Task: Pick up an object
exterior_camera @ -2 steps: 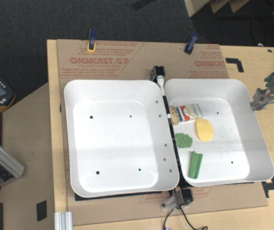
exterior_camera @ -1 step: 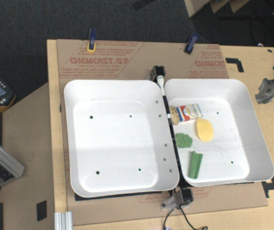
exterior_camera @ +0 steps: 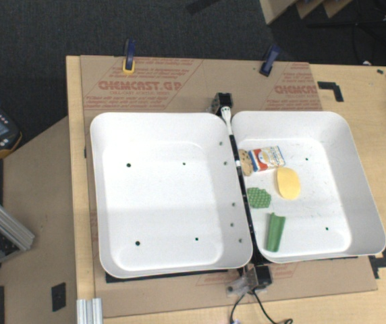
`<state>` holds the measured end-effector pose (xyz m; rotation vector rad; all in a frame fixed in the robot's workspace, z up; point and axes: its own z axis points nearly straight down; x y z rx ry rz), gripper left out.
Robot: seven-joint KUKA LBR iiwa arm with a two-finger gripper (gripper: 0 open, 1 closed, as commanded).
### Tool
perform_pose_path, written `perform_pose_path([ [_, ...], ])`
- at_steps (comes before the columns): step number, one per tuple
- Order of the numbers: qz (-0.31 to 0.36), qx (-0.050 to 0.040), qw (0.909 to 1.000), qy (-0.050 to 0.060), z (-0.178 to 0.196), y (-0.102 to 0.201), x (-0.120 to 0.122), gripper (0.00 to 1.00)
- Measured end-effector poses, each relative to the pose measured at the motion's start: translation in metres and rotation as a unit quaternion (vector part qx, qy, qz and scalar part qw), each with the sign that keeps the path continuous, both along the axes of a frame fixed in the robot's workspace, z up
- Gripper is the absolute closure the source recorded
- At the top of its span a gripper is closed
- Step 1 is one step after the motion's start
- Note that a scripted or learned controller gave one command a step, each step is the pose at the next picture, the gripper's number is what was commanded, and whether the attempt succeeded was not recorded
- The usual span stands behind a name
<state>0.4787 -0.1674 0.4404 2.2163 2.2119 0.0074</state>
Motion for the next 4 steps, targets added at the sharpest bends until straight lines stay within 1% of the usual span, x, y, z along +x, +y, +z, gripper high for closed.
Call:
perform_pose_path([
  [1, 0.001, 0.0034, 0.9999, 0.010, -0.096, 0.018, 0.000, 1.00],
  [2, 0.004, 0.0001, 1.0000, -0.005, 0.064, 0.060, 0.008, 1.00],
  [3, 0.002, 0.0025, 0.9999, 0.010, -0.079, 0.066, 0.080, 1.00],
  [4, 0.001, 0.0011, 1.0000, -0.002, 0.054, 0.065, 0.005, 1.00],
])
